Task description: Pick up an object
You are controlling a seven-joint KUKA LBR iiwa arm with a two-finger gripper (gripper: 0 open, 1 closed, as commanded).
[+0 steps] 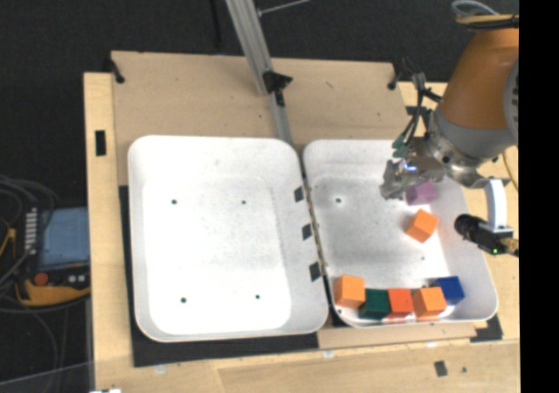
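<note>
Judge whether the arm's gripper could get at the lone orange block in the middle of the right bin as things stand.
Probably yes. The orange block lies by itself on open bin floor, just below the gripper, apart from the row of blocks along the bin's near wall. Nothing lies between gripper and block.

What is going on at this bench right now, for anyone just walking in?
A grey and orange robot arm reaches in from the right, its hand low over the right bin, close beside a purple block. An orange block lies loose nearby. Along the bin's near edge sit three more orange blocks, a green block and a blue block. Nothing shows as lifted yet.
</note>
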